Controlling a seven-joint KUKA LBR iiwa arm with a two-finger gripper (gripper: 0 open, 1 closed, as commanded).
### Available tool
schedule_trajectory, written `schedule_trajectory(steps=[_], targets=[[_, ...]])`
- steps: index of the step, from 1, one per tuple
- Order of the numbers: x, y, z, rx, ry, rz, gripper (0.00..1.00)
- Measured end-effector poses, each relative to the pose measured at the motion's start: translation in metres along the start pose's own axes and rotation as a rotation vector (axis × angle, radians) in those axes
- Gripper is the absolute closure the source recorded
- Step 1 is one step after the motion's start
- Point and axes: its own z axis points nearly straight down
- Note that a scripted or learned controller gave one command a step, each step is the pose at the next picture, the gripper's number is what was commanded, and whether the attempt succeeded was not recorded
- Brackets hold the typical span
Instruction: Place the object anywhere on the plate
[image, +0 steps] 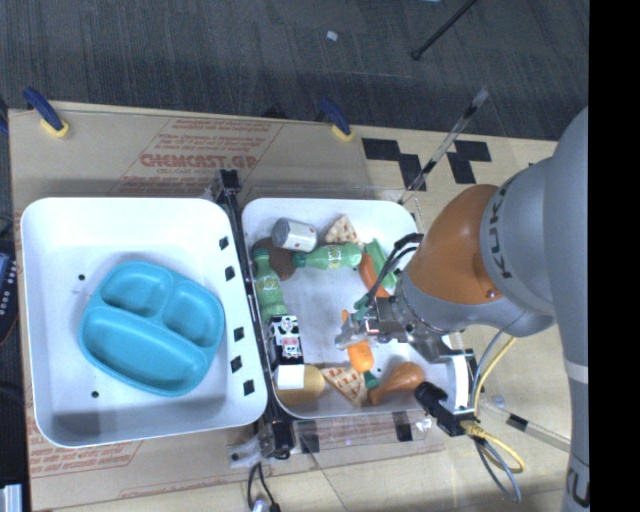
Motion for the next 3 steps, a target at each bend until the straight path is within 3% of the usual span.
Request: schedule_trajectory(steps=[1, 2, 3], targets=[[0.018, 0.091, 0.044, 0.005, 0.005, -0.009, 1.00], [0.069, 0.173, -0.049, -0.007, 0.004, -0.056, 1.00], [0.157, 0.160, -0.044, 0.006, 0.006, -0.060, 1.00]])
